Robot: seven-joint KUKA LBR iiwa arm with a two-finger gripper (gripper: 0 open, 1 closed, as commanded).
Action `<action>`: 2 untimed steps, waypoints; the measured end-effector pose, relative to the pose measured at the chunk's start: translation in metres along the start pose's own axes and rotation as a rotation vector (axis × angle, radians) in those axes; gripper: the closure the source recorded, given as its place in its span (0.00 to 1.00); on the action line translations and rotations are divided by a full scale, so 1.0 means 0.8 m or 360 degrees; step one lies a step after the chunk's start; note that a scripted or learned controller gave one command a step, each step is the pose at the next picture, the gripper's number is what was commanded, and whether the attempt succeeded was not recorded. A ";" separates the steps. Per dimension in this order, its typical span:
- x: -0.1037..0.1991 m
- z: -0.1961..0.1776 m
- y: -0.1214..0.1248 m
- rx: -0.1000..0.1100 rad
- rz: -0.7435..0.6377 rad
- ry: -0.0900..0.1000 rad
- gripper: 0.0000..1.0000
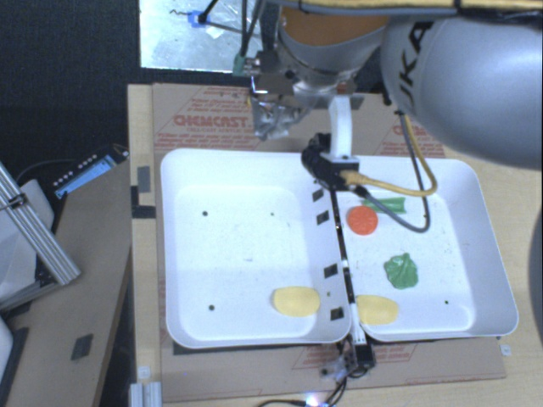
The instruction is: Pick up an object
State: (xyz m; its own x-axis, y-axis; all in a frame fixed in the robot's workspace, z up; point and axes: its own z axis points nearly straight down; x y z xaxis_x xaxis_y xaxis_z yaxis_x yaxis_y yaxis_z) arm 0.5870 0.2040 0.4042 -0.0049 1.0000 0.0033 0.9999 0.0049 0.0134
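Observation:
My gripper hangs over the back rim of the left bin, high above the bench and apart from every object. A yellow oval piece lies at the front right of the left bin. In the right bin there are an orange-red round piece, a green stick just behind it, a green leafy piece and a second yellow oval piece at the front left. The arm's big grey body covers the right bin's back right corner.
A black-clipped divider runs where the two bins meet. The bins rest on a cardboard sheet. A metal rail and a small blue-edged device sit to the left, off the bins.

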 end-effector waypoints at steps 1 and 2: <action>0.011 -0.112 -0.100 0.0007 -0.0007 0.0006 1.00; 0.018 0.138 -0.131 0.0046 0.0005 -0.0015 1.00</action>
State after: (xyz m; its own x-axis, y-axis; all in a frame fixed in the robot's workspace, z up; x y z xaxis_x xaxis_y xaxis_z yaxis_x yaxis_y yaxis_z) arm 0.4837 0.2185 0.2927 -0.0020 1.0000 -0.0063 0.9999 0.0019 -0.0154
